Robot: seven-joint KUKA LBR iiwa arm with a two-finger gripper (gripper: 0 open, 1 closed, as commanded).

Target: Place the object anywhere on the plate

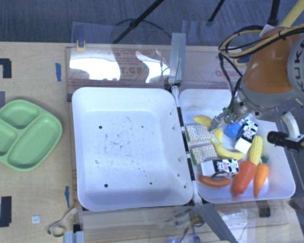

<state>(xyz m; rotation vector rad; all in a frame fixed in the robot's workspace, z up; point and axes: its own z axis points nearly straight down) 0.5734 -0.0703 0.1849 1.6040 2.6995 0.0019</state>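
Note:
The green divided plate lies on the wooden bench at the far left, outside both bins. My gripper hangs low over the upper middle of the right bin, far from the plate. Directly around it lie a yellow banana, a blue toy and a second banana. Whether anything is held cannot be made out. Further toys in that bin: a corn cob, a carrot, a red pepper, a sausage and two waffle-like squares.
The left bin lies between the right bin and the plate. A raised divider separates the two bins. A clear panel stands behind them. Black tape marks sit on the bench left of the bins.

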